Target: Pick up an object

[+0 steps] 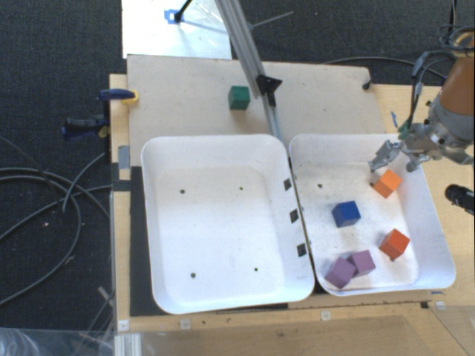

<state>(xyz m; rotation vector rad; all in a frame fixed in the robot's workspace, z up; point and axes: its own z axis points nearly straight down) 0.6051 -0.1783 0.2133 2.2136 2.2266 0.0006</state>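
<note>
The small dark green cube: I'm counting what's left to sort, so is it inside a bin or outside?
Outside. The small dark green cube sits on the bare bench board beyond both bins.

the wooden bench [185,99] bears two white bins side by side, left bin [152,221] and right bin [438,254], touching; a green block [238,98] sits behind them.

End effector [396,160] low, fingers spread

Grey arm [454,121] with orange band, metallic gripper [398,158].
</note>
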